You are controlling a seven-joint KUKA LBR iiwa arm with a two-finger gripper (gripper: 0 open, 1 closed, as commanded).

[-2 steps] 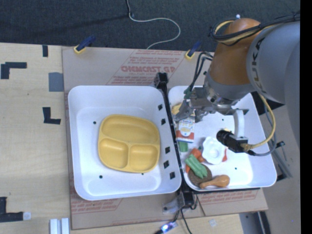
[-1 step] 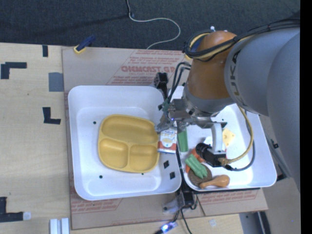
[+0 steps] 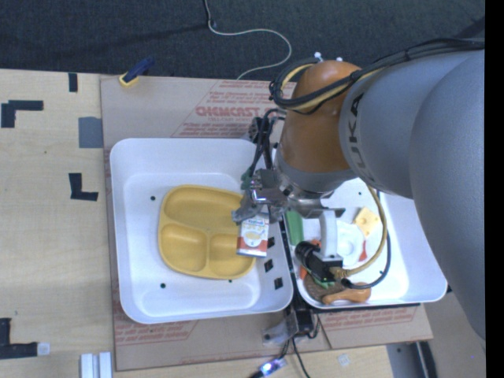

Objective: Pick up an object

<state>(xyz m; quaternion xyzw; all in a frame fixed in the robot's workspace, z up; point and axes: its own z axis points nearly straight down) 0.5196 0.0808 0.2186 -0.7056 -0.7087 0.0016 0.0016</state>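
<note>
Over the right edge of the left bin (image 3: 126, 211), the hand (image 3: 253, 205) hangs just above a small carton (image 3: 253, 237), a white-and-orange packet whose upper end sits right under the metal fingertips. Whether those fingertips are clenched on the carton or merely touching its top I cannot tell; the wrist hides the gap. The carton rests with its lower end on the right rim of the yellow divided plate (image 3: 201, 231) and appears tilted, propped against that rim rather than lying flat. Its long axis runs roughly up and down in the view, the top end pointing toward the hand and the far side of the bin, the red-banded bottom end pointing toward the near wall. As I judge it, the risk lies in that propped pose: a grip taken only on the top corner could let the carton pivot and slip out on the lift, or the fingers could push it off the plate rim so that it slides down against the bin wall. The plate itself may shift if nudged. Beside it, the right bin (image 3: 417, 278) holds a clutter of small things, including an orange piece (image 3: 346, 295) close to the divider.
</note>
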